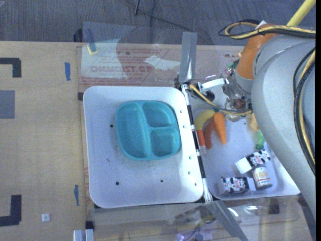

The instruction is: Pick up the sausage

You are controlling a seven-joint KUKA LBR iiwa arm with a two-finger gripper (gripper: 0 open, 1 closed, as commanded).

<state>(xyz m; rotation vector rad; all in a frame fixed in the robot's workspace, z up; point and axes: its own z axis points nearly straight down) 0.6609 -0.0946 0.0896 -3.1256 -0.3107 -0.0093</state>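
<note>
Two white bins sit side by side on the counter (40,134). The left bin (100,185) carries one teal divided plate (148,129) with three compartments, set toward its far half. The right bin (220,159) carries, along its left edge near the far corner, one yellow banana-like piece (204,117), one orange carrot (220,127) and one reddish-brown sausage (202,136), all packed close together. Toward the right bin's near edge lie two black-and-white cartons (234,185), one small white block (243,165) and one small brown-labelled bottle (262,177). One green item (260,142) peeks out at the right edge, mostly hidden by the arm.

The arm's wrist (235,92) hangs over the far edge of the right bin. How far the fingers are spread cannot be told. The sausage lies just nearward and left of the wrist, flat on the bin floor against the dividing wall.
</note>
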